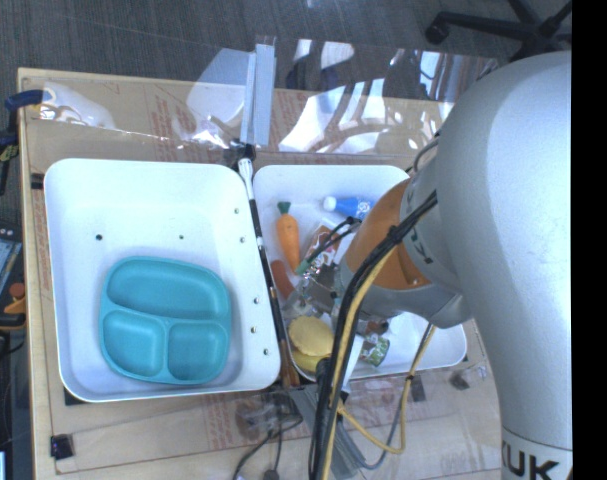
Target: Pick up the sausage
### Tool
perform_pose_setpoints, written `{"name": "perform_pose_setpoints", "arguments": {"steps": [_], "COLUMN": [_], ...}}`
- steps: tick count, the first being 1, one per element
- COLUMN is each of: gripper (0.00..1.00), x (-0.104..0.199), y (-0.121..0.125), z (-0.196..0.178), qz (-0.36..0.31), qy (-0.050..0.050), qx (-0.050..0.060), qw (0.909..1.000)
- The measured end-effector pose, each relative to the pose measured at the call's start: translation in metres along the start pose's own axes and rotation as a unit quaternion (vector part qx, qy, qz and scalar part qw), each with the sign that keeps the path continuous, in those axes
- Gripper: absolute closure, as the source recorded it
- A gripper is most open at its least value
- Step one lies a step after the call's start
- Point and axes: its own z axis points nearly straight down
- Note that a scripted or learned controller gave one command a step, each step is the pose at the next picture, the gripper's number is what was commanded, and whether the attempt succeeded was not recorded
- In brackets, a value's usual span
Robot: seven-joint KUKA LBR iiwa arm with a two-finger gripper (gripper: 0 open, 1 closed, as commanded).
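Observation:
In the right bin (383,180), the arm hangs low, and my gripper (319,271) sits near the bin's left-middle among the items. A dark reddish-brown sausage (280,278) lies along the bin's left wall, just below an orange carrot (287,236) and to the left of the gripper. The arm's orange band (383,248) and cables cover much of the bin's middle, and the sausage is partly hidden.
A yellow round item (311,336) lies at the right bin's front, and a blue and white item (349,206) at its back. The left bin (133,188) holds a teal divided plate (166,318). The grey arm body (513,218) covers the right side.

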Motion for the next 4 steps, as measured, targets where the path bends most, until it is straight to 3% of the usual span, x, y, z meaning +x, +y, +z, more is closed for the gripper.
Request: {"name": "perform_pose_setpoints", "arguments": {"steps": [1,2,3,4], "gripper": [0.0,0.0,0.0,0.0], "x": [0.087,0.017,0.001,-0.012], "y": [0.107,0.112,0.042,0.012], "z": [-0.136,-0.016,-0.009,-0.004], "qz": [0.022,-0.08,-0.256,-0.387], "qy": [0.0,0.0,-0.007,-0.004], "qx": [0.002,0.005,-0.016,-0.009], "qw": [0.9997,0.9968,0.9666,0.922]}}
